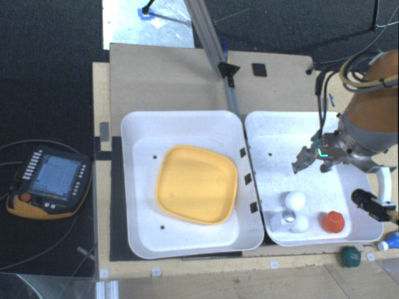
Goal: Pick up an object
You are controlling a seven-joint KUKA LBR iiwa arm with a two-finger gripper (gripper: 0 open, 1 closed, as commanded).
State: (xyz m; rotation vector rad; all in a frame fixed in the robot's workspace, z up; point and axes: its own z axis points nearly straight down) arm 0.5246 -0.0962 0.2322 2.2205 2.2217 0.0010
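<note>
Orange-red cup (334, 222) sits near the right bin's (268, 136) front edge, beside a white dumbbell-like piece (293, 212). Pincer (307, 161) hovers well above them, holding nothing; whether it is spread I cannot tell. Best to centre over one target before descending.

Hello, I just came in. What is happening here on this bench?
A robot arm reaches in from the right, its gripper over the right bin, with nothing visibly between its fingers. Near that bin's front lie a white object and a small orange cup. The left bin holds a yellow plate.
</note>
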